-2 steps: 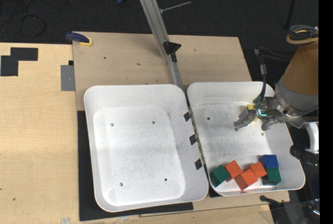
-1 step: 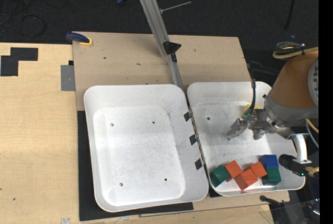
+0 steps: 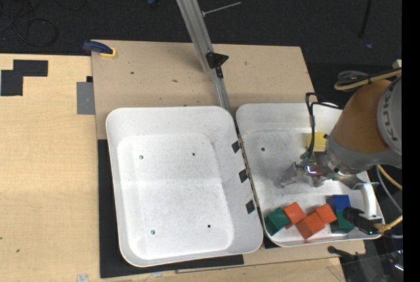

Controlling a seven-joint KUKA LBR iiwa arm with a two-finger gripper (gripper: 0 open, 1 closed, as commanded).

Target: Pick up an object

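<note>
Several blocks (image 3: 308,218) lie just below the hand (image 3: 296,174) — its state I cannot tell.

Honestly can't read a single thing here, no words, numbers, labels or logos on anything at this resolution.
</note>
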